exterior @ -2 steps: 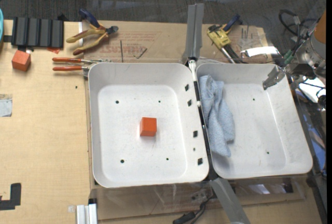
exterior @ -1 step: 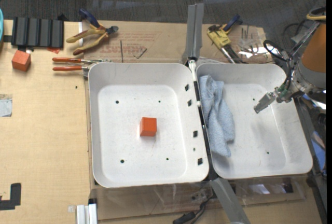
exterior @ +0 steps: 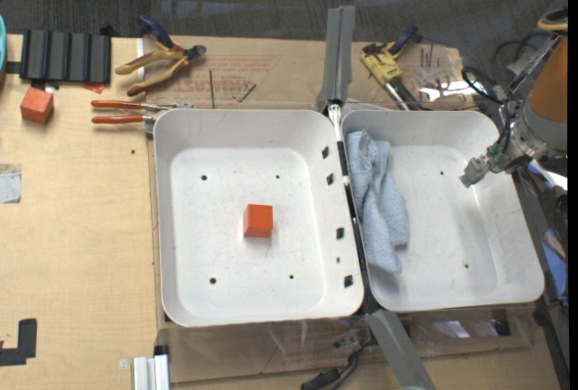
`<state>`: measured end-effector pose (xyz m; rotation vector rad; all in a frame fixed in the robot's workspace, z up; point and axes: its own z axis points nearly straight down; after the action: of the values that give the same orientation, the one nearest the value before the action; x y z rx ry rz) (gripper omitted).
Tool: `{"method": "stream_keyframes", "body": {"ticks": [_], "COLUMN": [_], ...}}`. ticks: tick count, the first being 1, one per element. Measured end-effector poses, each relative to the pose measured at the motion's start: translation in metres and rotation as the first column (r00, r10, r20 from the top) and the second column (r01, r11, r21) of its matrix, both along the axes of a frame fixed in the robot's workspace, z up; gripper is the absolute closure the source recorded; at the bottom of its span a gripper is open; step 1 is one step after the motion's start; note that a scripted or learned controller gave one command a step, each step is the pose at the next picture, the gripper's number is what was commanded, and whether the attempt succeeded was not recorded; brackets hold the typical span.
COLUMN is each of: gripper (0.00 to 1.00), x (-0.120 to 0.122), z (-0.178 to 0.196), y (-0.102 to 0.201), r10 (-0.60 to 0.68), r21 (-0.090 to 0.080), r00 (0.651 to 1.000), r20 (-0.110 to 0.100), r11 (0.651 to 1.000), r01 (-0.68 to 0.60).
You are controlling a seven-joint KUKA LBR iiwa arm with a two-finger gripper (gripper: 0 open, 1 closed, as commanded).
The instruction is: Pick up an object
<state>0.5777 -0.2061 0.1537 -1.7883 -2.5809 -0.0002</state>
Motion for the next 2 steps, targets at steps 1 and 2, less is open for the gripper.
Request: {"method": "stream_keyframes", "body": {"ticks": [1, 2], "gripper": [1.00, 1.00], "x": [0.041, 0.044], "z": [0.106, 0.112], "y": [0.000, -0.012], "r10": [0.145, 0.021], "r21": [-0.001, -0.003], "r00": [0.989, 1.000], "r20": [0.001, 0.003], "r11": [0.989, 1.000], "r01": [-0.145, -0.021]}}
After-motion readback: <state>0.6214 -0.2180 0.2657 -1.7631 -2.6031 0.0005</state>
